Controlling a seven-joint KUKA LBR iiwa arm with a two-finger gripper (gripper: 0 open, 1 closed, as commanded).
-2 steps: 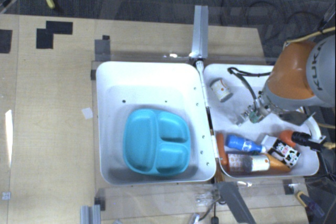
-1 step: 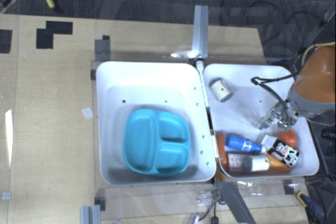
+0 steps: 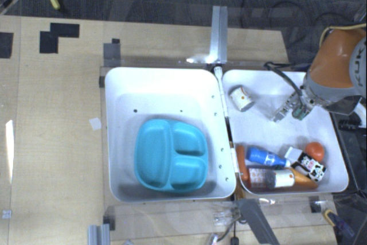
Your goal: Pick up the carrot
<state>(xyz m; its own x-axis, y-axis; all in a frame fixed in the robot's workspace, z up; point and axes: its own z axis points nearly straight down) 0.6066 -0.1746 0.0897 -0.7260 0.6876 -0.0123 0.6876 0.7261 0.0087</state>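
- Camera view, nearest edge first: the right bin [image 3: 342,178] holds a huddle of things against its near wall, and the carrot [image 3: 305,182] is most likely the orange length lying there, close to the near right corner.
- Much of the carrot is covered by a dark bottle with a white cap [image 3: 270,178] lying across it, so only its right-hand end shows, smooth, dull orange and seeming to narrow.
- Its long axis appears to run left to right along the near wall; I judge this from the exposed end alone.
- An orange strip [image 3: 241,161] stands by the bin's left wall; whether it belongs to the carrot I cannot tell.
- Just behind lie a blue tube [image 3: 265,156], a small patterned box [image 3: 310,166] touching the carrot's exposed end, and a round orange-red ball [image 3: 315,151].
- Farther back, the claw [image 3: 290,109] hangs over the bare middle of the right bin, well apart from the carrot.
- From the claw the carrot lies toward the near wall and slightly right, so the coming move is a reach nearward and then down.
- Whether the claw is open or closed I cannot tell; nothing can be seen in its hold.
- A small white cup [image 3: 242,98] lies left of the claw, out of the path.
- Crowding looks the main risk: bottle and box leave little clear carrot to close on.
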